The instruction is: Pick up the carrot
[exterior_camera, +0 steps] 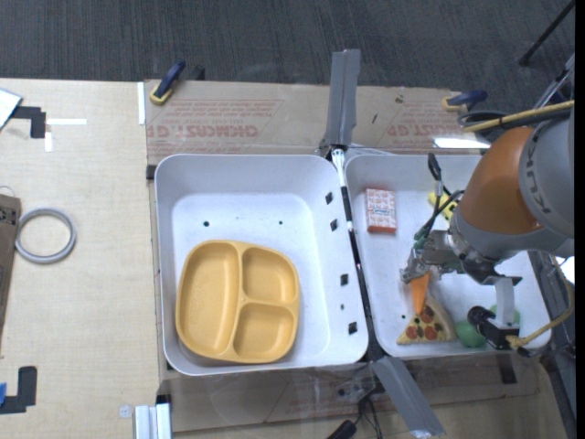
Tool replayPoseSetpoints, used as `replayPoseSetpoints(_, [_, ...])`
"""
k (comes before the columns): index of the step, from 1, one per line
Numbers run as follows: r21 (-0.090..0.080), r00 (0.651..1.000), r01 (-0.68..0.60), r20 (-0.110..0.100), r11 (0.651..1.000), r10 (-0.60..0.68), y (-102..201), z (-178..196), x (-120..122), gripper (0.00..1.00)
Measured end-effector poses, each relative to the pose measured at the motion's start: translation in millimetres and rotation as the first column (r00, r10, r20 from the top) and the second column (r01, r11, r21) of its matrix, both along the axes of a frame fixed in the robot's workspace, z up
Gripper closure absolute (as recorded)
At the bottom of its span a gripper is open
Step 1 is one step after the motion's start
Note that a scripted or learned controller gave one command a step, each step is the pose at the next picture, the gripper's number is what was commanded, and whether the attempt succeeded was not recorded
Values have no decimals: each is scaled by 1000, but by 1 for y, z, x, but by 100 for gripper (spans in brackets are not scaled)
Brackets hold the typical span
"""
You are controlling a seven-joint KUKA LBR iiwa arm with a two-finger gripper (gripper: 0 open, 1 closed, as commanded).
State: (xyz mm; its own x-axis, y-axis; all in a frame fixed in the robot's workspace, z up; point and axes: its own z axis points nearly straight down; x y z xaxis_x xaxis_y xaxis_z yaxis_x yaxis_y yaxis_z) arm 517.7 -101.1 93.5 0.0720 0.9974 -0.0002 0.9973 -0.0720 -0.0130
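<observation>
The carrot is a small orange cone in the right bin, its tip pointing toward the near edge. My gripper comes down from the grey and orange arm at the right and sits right over the carrot's thick end. That end shows between the fingers, which are shut on it. The carrot's tip lies just above a pizza slice toy.
A red and white box lies at the back left of the right bin. A green toy sits at its front right. The left bin holds a yellow divided plate. A tape roll lies on the bench at far left.
</observation>
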Motion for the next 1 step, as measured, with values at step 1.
replayPoseSetpoints(1, [-2, 996, -94, 6, 996, 94, 44, 94, 82, 100])
